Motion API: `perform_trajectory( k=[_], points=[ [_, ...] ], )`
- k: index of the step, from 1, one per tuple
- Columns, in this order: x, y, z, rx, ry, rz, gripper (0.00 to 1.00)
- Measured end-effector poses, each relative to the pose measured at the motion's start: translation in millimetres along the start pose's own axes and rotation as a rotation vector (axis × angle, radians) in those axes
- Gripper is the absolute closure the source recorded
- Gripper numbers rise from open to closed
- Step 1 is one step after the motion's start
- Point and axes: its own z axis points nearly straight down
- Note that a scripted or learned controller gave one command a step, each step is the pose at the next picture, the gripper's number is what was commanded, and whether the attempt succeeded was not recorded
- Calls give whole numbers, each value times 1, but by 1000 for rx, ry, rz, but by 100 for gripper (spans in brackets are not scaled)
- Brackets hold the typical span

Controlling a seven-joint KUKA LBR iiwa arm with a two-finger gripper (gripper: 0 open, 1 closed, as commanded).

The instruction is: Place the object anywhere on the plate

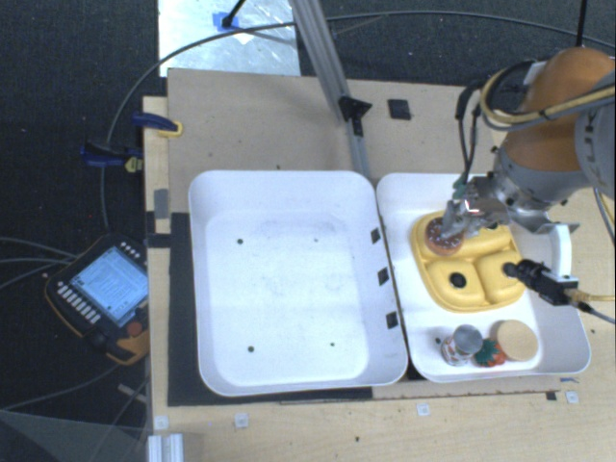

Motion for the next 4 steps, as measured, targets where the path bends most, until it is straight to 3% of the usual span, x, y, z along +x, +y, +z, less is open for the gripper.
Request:
perform_trajectory(
  k=[2, 4],
  points=[
    [105, -17, -5, 0, 0, -1, 100],
    [203, -51, 5, 3, 0, 0, 100]
  ],
)
